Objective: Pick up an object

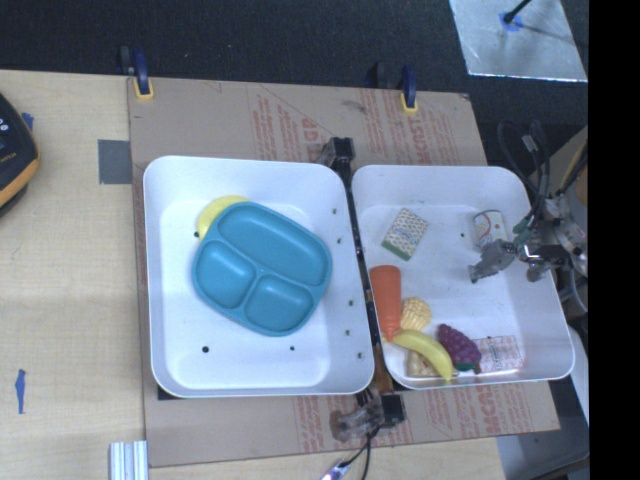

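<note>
Two shallow white bins sit side by side on the surface [60, 298], over a cardboard sheet [300, 118] held by blue clamps [407, 86]. The left bin [170, 358] holds a blue divided plate [262, 266], which lies on top of a yellow item [215, 211] peeking out at its upper left. In the right bin [540, 353] a checked packet [405, 232] lies near the top, with an orange carrot [387, 298], a corn cob [415, 314], a banana [425, 351], purple grapes [459, 346] and a flat printed packet [499, 352] clustered along the lower edge. The end effector [492, 261] reaches in from the right, low over the bin's bare upper-right floor; what looks like a small wire thing [487, 223] lies just above it.
</note>
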You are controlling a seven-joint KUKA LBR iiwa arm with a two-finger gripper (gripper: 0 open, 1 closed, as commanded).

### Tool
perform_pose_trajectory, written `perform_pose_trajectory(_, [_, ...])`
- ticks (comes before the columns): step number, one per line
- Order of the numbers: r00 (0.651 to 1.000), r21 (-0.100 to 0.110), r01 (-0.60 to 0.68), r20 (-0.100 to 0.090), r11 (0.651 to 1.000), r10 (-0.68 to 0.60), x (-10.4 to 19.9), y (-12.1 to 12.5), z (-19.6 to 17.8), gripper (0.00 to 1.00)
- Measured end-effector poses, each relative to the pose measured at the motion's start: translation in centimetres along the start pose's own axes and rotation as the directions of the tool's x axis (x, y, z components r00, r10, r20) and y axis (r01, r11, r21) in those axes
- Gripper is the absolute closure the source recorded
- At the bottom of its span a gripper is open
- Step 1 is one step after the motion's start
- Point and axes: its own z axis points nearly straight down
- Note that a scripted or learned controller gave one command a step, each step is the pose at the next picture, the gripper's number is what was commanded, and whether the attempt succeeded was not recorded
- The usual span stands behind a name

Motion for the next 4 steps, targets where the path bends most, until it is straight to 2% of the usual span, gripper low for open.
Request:
perform_pose_trajectory(1, [1.000,0.004,0.001,0.000,1.000,-0.001,-2.2,4.6,12.6,0.00])
perform_pose_trajectory(2, [1.000,-0.001,0.002,0.001,1.000,-0.002,4.4,9.8,12.8,0.00])
perform_pose_trajectory(3, [1.000,-0.002,0.001,0.000,1.000,-0.001,3.4,14.8,12.8,0.00])
perform_pose_trajectory(4, [1.000,0.000,0.005,0.001,1.000,-0.005,3.4,14.8,11.8,1.00])
